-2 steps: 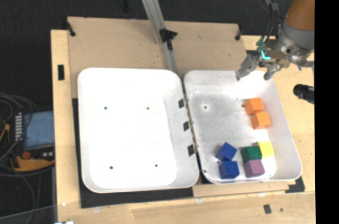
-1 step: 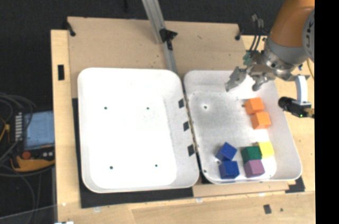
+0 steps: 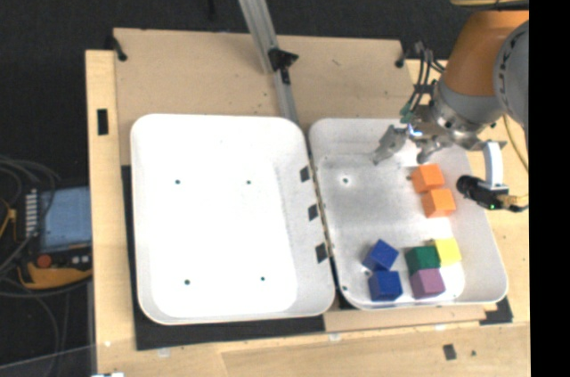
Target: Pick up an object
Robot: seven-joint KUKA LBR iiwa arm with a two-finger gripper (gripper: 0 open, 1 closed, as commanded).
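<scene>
Camera view: right bin (image 3: 356,215) holds seven blocks (orange (image 3: 428,177), blue (image 3: 381,255)...).

Blocks (image 3: 419,241) cluster in the right bin (image 3: 356,206), seemingly its near-right part

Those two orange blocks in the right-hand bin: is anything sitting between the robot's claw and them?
Nothing visible does. The gripper hovers over the far part of the right bin, and the nearer orange block lies just beside it across bare bin floor. The second orange block sits right behind the first. The other blocks are clustered at the bin's near edge.
</scene>
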